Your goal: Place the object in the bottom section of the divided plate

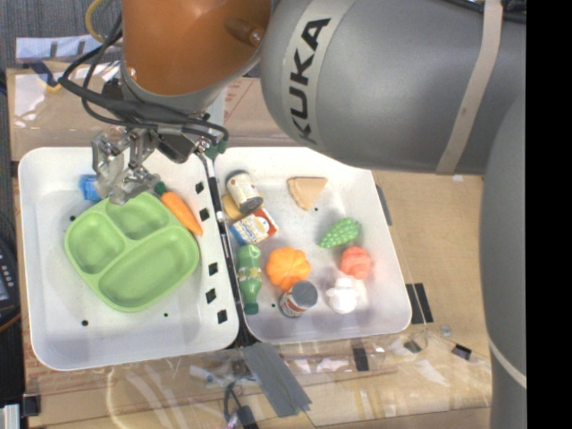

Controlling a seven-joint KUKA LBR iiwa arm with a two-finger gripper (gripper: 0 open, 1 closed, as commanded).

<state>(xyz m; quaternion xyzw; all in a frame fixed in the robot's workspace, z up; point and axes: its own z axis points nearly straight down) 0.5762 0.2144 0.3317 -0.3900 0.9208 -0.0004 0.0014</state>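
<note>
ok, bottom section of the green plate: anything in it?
Empty. The large bottom section of the green plate shows bare green. The carrot lies outside, against the plate's upper right rim, and the tool is at its top edge.

Bright, even overhead light; soft shadows, slight blur.

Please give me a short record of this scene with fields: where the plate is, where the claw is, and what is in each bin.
plate: green divided plate, in the left bin
claw: claw, above the plate's upper edge
beside plate: toy carrot at its right rim; blue item at its upper left
right bin: two cans, orange pumpkin, green bottle, bread slice, other toy food
</note>
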